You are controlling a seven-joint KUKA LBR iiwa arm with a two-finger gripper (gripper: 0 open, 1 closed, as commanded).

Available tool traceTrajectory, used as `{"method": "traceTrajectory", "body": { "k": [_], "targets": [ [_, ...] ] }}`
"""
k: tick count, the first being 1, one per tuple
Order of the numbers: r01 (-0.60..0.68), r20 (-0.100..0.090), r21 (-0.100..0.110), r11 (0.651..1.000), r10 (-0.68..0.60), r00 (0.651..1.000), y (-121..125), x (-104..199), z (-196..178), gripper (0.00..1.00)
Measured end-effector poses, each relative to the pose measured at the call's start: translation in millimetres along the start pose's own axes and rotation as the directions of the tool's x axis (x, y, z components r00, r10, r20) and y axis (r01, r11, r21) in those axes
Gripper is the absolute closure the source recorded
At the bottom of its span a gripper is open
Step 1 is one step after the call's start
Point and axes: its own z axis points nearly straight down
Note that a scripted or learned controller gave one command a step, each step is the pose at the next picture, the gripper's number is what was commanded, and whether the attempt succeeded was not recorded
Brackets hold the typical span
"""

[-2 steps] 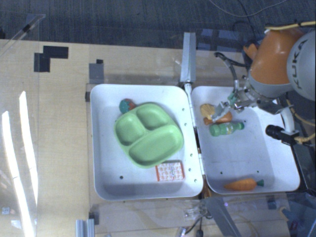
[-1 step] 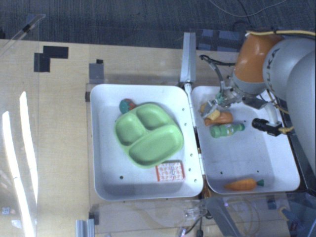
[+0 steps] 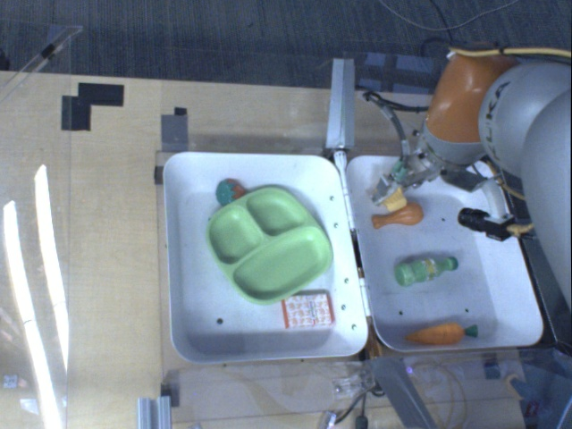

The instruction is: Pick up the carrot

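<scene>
The carrot, orange with a small green top, lies along the front edge of the right bin. My gripper is at the far left corner of that bin, well away from the carrot. It hovers just above an orange-brown toy drumstick. Nothing is visibly held.
A green toy bottle lies in the middle of the right bin, between the drumstick and the carrot. The left bin holds a green divided plate, a small red-and-green item behind it and a patterned card in front.
</scene>
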Motion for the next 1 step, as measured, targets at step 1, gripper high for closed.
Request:
{"method": "traceTrajectory", "body": {
  "k": [1],
  "targets": [
    [-0.151,-0.002,0.008,0.989,0.151,0.989,-17.2,82.8,-85.6,1.00]
  ]
}}
